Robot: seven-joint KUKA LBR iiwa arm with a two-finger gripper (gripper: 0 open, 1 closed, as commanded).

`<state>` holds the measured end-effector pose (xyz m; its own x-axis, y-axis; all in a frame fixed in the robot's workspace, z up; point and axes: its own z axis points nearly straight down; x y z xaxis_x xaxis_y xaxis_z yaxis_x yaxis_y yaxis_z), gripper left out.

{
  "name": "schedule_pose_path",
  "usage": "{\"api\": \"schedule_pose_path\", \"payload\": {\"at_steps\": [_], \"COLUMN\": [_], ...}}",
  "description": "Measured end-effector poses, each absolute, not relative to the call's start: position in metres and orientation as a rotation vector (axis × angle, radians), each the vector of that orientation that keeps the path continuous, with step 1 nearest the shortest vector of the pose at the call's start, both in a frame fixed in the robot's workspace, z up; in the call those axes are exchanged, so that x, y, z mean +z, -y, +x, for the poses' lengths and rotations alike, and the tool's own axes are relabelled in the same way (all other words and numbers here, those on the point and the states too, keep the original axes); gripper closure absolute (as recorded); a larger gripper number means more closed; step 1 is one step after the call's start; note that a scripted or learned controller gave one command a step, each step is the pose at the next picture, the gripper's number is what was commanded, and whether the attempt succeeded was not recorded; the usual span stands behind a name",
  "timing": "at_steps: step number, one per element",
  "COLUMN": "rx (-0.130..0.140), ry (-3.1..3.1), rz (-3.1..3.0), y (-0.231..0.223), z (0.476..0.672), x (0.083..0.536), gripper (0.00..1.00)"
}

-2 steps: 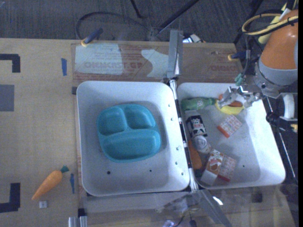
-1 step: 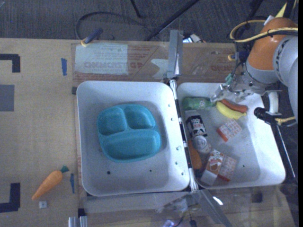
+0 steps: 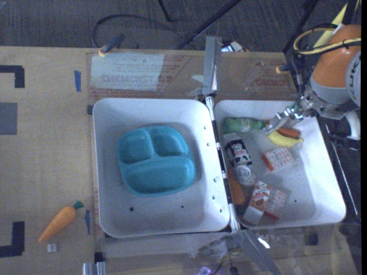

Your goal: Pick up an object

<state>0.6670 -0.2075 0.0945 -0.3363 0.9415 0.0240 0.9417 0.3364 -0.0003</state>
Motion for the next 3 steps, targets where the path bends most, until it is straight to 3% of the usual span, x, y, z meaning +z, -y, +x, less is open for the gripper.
{"api": "schedule_pose_path", "payload": {"at_steps": [1,2,3], "rx": [-0.002,-0.006,-0.004], "ry": [2.731,2.738,2.679], "rz": [-1.557,-1.564,-1.655], "y": [0.163,0.164,0.113], "z": [0.65,0.652,0.651], "x": [0.086,0.099,0.253], "gripper": [0.0,1.0,1.0]}}
